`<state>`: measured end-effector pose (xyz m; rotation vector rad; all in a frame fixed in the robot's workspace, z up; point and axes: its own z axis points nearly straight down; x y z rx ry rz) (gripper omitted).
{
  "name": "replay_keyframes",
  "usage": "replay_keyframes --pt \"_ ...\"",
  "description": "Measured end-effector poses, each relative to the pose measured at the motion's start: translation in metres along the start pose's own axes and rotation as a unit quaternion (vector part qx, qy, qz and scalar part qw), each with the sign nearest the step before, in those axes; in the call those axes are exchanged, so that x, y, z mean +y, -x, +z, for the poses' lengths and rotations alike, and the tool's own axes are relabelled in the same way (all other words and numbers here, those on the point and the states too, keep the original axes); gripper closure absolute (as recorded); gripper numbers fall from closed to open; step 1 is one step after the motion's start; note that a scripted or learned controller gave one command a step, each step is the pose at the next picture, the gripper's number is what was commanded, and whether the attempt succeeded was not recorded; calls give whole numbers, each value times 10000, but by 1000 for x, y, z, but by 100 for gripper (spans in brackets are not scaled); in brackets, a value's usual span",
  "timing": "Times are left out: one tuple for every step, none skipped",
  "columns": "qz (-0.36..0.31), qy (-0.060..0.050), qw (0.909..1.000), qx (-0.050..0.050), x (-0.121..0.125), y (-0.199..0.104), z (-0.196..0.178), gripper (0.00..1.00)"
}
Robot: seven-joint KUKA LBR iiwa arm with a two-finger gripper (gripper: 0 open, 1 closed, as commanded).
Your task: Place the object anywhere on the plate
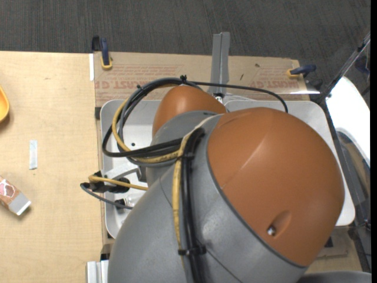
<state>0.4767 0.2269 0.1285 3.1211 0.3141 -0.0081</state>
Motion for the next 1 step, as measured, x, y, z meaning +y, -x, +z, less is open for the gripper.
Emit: replay_keyframes --pt "24 -29 10000 37 1 -1 -229 0"
